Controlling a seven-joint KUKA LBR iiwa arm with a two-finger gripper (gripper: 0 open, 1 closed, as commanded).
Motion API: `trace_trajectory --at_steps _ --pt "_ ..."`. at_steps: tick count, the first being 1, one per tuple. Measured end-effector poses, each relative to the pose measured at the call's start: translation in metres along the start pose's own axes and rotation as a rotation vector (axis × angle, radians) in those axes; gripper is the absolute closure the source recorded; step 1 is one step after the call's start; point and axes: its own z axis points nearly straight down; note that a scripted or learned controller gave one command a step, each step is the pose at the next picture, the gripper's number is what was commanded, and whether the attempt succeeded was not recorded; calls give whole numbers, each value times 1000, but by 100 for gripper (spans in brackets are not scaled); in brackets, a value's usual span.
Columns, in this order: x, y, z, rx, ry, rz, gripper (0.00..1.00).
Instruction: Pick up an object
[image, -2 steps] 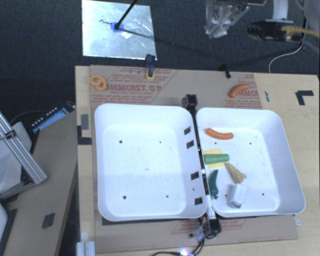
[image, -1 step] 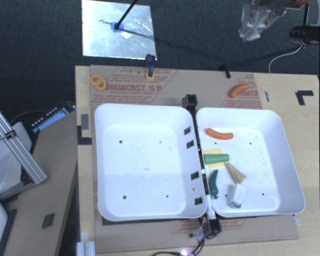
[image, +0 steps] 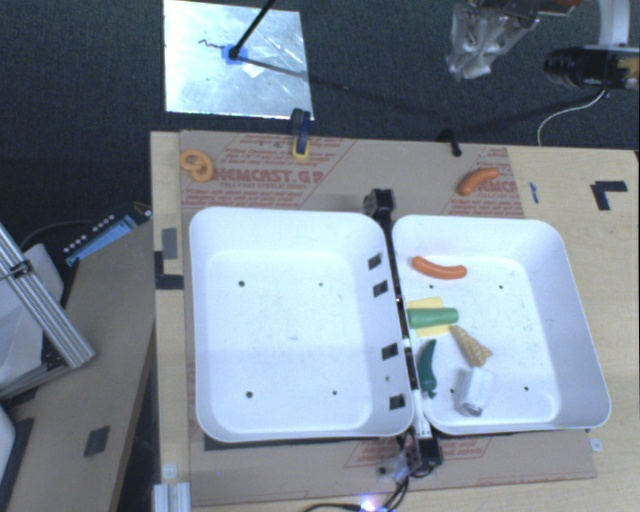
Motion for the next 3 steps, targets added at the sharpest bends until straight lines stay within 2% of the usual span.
trace_trajectory --at_steps 3 --pt "119 -5 0 0 1 -2 100"
